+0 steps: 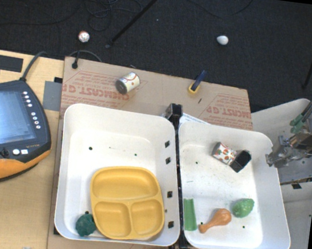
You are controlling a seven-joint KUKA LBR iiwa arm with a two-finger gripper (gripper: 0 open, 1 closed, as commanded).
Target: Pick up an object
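Observation:
The right bin holds a small red-patterned can lying beside a black block, a green bar, an orange drumstick-shaped toy and a pale green lump. In the left bin lie a yellow divided plate and a dark green lump at the plate's front left corner. My gripper hangs at the right bin's right rim, apart from every object, with the can and black block nearest on its left. Nothing shows between its tips.
A teach pendant rests on the bench to the left. On the cardboard behind the bins lie a second small can and a blue and yellow tool. A black clip sits where the bins meet at the back.

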